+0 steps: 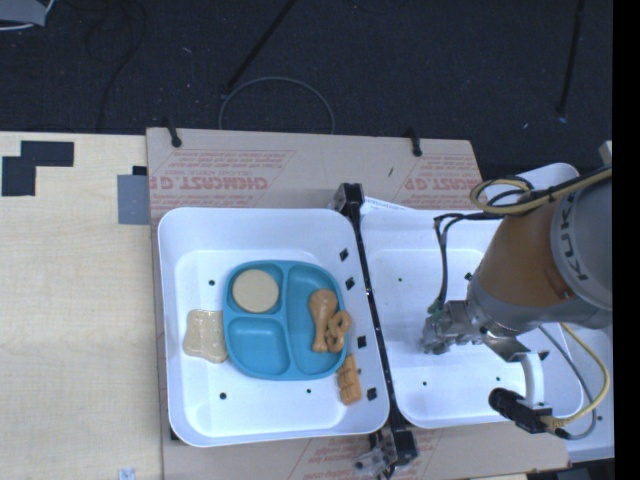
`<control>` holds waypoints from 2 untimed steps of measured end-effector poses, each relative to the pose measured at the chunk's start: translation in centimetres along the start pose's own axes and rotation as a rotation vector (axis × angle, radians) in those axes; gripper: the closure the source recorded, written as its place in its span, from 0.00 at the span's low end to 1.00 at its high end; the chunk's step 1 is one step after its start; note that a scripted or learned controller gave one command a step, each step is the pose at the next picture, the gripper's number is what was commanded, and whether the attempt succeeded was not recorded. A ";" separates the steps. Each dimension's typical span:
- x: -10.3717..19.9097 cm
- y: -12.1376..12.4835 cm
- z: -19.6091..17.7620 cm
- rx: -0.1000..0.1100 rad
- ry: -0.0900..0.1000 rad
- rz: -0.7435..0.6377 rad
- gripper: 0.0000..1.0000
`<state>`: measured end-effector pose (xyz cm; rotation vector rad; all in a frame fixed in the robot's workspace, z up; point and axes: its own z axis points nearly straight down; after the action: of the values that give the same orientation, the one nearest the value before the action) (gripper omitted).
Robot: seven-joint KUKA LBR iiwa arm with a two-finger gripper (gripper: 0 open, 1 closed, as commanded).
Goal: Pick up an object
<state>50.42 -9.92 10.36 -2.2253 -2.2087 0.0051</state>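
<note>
My gripper [438, 334] hangs low over the floor of the right bin [420, 268], near its left side, with the orange-banded wrist behind it. I see nothing held under it. In the left bin [190, 238] lies a blue divided plate [262, 350]. A round beige disc [254, 290] rests in its upper-left compartment, and a brown twisted piece [327, 320] in its right compartment. A pale beige slab [205, 335] lies on the bin floor against the plate's left edge. A small orange-brown chunk [348, 380] sits just off the plate's lower right corner.
A black divider [368, 313] runs between the two bins. Both bins sit on a cardboard sheet [300, 168] with a pale wooden bench [70, 318] to the left. Cables loop from the arm along the right bin's far right side.
</note>
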 end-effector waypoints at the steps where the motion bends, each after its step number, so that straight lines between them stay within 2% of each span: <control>1: -0.2 0.2 -6.3 -0.009 -0.002 -0.007 1.00; 2: -1.2 0.2 -12.2 -0.010 -0.003 -0.007 1.00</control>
<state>50.68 -11.14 22.51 -2.2239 -2.2232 -0.0027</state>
